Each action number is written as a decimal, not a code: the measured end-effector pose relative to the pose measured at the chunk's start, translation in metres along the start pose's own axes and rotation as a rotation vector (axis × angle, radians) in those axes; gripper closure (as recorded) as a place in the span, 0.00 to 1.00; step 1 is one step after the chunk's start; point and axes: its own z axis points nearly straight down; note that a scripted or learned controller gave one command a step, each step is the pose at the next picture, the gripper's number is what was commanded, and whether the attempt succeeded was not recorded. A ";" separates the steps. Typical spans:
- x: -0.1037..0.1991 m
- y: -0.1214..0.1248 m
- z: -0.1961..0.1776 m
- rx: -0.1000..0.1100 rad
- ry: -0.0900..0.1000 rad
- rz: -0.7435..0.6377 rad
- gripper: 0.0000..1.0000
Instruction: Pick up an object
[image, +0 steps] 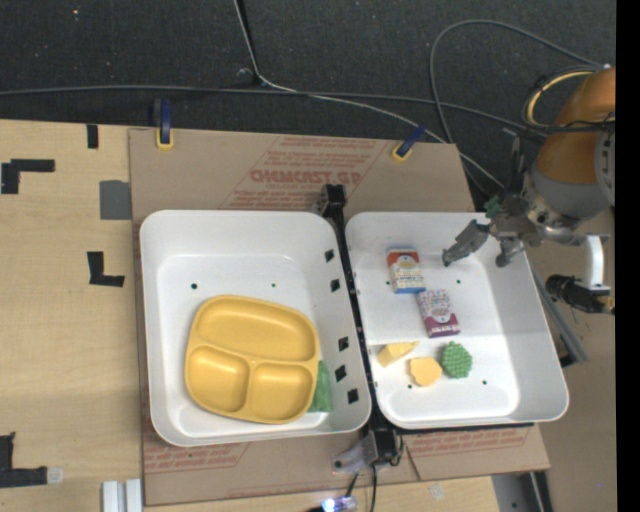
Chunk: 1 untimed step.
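Grey gripper (484, 247) hangs over the right bin's (530, 345) far right corner, fingers spread apart and holding nothing. Its nearest object, a small red-and-white carton (404, 270), lies well to its left on the bin floor.

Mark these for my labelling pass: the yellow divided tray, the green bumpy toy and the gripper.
yellow divided tray (252, 357), camera view, middle ridge of the tray.
green bumpy toy (456, 359), camera view, its top.
gripper (484, 247), camera view, midway between its fingertips.
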 end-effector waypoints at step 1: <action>0.001 0.003 -0.009 -0.014 -0.003 -0.004 0.00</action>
